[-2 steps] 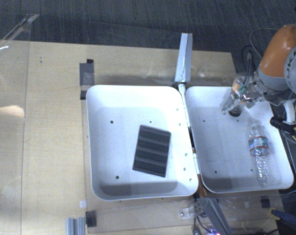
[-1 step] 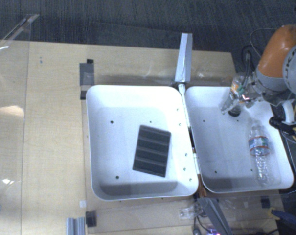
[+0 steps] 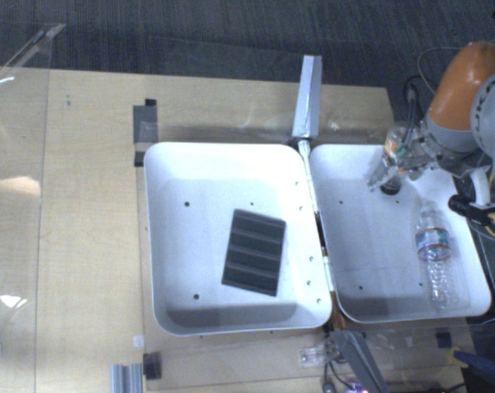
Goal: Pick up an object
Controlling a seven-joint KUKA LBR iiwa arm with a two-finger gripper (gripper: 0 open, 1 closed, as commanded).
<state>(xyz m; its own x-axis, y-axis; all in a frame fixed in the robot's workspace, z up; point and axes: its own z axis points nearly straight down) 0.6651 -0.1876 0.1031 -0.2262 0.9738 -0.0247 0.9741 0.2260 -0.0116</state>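
Note:
A clear plastic water bottle (image 3: 433, 256) with a blue-and-white label lies on its side near the right wall of the right bin (image 3: 357, 244). A black ridged rectangular block (image 3: 254, 252) lies flat in the middle of the left bin (image 3: 182, 178). My gripper (image 3: 388, 180) hangs low over the back part of the right bin, up and to the left of the bottle and well apart from it. Nothing is visibly held by it. The grey arm with its orange band (image 3: 464, 88) reaches in from the upper right.
A grey metal post (image 3: 308, 97) stands behind the seam between the two bins. Black cables (image 3: 476, 207) hang off the arm at the right bin's far right edge. A wooden bench top (image 3: 67, 219) surrounds the bins.

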